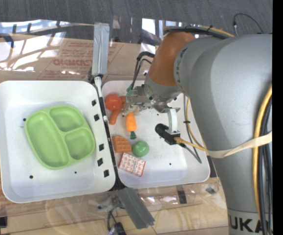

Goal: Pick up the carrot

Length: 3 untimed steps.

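A: Where's the carrot [131,124]?

B: You'll see it lying in the right bin [192,170], with the gripper [137,101] just above at its twelve o'clock.

A: Is it held?

B: You can't tell how the gripper stands. A green ball [140,148] lies at the carrot's five o'clock, a tomato [113,102] at ten.

A: The left bin [14,180]?

B: A green tray [59,136].

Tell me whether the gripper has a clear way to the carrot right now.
Probably yes. The gripper hangs right over the carrot in the right bin, with nothing lying on top of it. The tomato, waffle and green ball lie apart from it, though the tomato side is tight.
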Motion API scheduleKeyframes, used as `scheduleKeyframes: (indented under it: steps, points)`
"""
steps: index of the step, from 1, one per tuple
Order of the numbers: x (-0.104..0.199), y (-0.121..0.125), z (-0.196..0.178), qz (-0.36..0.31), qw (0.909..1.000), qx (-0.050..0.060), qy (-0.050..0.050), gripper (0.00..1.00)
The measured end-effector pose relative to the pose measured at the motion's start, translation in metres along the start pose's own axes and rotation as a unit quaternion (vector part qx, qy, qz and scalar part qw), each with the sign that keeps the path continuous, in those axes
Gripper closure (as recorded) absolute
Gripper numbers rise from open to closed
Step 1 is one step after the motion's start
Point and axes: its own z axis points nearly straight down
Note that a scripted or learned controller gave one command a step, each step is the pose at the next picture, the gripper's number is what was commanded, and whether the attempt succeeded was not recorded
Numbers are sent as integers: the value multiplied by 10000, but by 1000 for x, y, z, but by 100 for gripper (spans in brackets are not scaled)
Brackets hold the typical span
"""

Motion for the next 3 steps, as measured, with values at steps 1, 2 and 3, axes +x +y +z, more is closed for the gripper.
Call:
scheduleKeyframes:
  steps: [1, 2, 3]
  points:
    - [0, 0, -9, -16, 10000, 13, 4, 100]
    - [51, 27, -120, 143, 9999, -5, 6, 100]
    - [103, -29, -212, 484, 9988, -10, 10, 100]
